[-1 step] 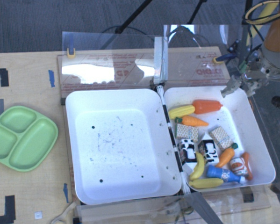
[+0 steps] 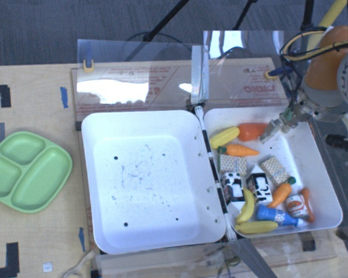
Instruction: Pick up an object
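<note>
The right bin (image 2: 324, 183) holds a pile of toy food. At its back lie a yellow corn-like piece (image 2: 224, 137), a red-orange piece (image 2: 252, 130) and a carrot (image 2: 240, 150). Further forward are two waffle-patterned pieces (image 2: 274, 169), black-and-white blocks (image 2: 259, 186), a banana (image 2: 247, 204), a blue bottle (image 2: 277, 214), an orange carrot (image 2: 280, 194) and a red can (image 2: 297, 204). My gripper (image 2: 272, 130) hangs low over the bin's back right part, its tip just right of the red-orange piece. Nothing shows in its grasp.
The left bin (image 2: 98, 139) stands beside the right one, with a raised divider (image 2: 213, 162) between them. A green sectioned plate (image 2: 27, 172) lies on the bench at the far left. Clear panels (image 2: 136, 79) rise behind both bins. Cables (image 2: 300, 47) loop above the wrist.
</note>
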Controlling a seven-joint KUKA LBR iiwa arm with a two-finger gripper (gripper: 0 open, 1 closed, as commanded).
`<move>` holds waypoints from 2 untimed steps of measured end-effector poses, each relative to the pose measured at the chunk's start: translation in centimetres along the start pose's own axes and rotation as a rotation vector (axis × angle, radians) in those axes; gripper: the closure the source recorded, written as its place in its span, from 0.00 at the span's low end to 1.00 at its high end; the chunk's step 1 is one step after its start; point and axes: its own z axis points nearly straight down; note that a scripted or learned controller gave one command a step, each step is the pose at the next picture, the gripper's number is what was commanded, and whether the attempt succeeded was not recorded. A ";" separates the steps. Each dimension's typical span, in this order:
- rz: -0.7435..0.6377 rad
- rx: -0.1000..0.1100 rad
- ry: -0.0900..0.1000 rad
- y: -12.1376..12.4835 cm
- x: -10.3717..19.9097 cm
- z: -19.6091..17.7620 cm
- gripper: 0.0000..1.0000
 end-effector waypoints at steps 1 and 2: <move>-0.003 0.004 -0.006 -0.1 -0.1 -1.0 1.00; 0.353 -0.017 -0.019 -0.2 1.4 -11.1 1.00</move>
